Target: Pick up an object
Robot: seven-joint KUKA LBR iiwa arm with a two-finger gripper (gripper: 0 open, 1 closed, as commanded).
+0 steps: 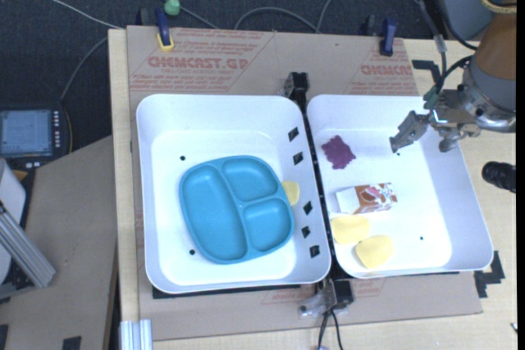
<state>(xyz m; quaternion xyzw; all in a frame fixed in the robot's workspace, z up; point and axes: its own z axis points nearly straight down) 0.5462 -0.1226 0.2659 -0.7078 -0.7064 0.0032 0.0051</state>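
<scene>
- Camera view, upper right of the frame: the gripper (425,134) is seen above the far right part of the right bin (459,201), with its two fingers spread apart and nothing between them.
- Candidate objects are found in the lower left part of that bin: a purple piece (337,151) lies apart, nearer the bin's upper left; a small printed packet (367,197) lies below it; two yellow pieces (362,240) sit just beside each other at the bottom, the upper one touching or nearly touching the packet.
- In the left bin (156,176) a blue divided tray (236,207) is seen, with a small yellow bit (291,193) at its right edge.
- The purple piece is judged the easiest target, since it is near the gripper and nothing crowds it.
- For a good pick, the gripper should be centred over the piece before descent, the fingers kept wide until they straddle it, and closure made low against the bin floor.
- The piece looks flat and possibly soft, though this cannot be told for sure; a shallow grasp may slip off.
</scene>
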